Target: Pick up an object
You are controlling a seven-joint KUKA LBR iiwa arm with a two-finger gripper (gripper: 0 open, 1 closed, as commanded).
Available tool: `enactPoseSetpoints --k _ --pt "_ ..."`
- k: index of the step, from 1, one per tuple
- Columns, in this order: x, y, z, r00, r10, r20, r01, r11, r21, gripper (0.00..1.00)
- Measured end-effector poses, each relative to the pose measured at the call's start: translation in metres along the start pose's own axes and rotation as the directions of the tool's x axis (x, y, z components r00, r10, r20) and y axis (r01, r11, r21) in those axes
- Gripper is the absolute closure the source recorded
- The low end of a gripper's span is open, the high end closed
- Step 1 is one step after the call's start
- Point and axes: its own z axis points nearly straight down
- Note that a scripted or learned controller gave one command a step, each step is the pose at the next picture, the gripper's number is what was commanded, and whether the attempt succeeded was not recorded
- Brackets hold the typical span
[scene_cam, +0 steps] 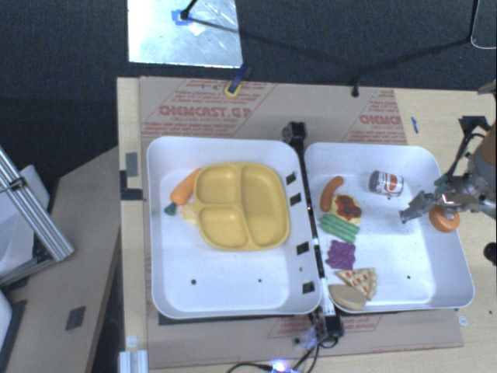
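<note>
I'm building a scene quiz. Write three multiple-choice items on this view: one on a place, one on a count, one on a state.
1. The yellow divided plate lies in: A the left bin; B the right bin; C the cardboard.
2. The plate's compartments number: A two; B three; C five.
3. The can is: A standing upright; B lying on its side; C inside the plate.

Answers: 1 A, the plate sits beside the carrot in the left bin. 2 B, ridges split it into three. 3 B, its printed side faces up.
</note>
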Motion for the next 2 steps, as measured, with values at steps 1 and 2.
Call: enactPoseSetpoints --k 1,2 --pt "0.001 0.011 0.054 1.0 0.0 0.0 0.0 1.0 -0.001 0.0" --pt "0.001 0.015 0.097 1.0 0.0 0.0 0.0 1.0 0.0 0.0"
